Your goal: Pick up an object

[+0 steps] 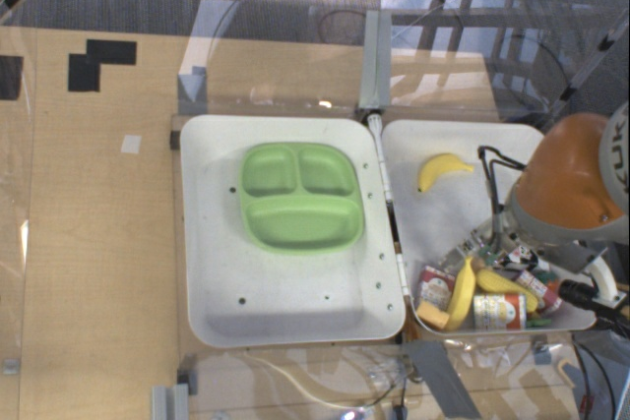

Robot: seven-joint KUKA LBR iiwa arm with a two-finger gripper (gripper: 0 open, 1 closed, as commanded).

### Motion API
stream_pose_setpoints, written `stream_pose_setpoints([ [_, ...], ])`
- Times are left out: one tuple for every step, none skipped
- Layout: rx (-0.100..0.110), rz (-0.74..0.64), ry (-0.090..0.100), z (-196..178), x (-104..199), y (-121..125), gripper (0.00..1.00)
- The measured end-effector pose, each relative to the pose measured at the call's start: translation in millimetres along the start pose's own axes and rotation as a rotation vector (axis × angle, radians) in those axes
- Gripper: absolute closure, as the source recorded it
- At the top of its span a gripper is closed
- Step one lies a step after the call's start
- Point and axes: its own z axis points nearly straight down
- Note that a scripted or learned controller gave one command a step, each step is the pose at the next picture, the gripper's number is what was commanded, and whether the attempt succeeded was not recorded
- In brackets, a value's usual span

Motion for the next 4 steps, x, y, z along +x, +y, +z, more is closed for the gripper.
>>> stream_pose_setpoints([
  [0.035, 0.547, 0.029, 6.7, 2.8, -4.5, 0.0],
  [0.026, 0.544, 0.029, -5.2, 2.2, 0.4, 1.0],
  [0.024, 0.161, 0.022, 4.4, 22.1, 3.7, 1.0],
  [0.022, 0.161, 0.021, 4.6, 22.1, 4.3, 0.0],
])
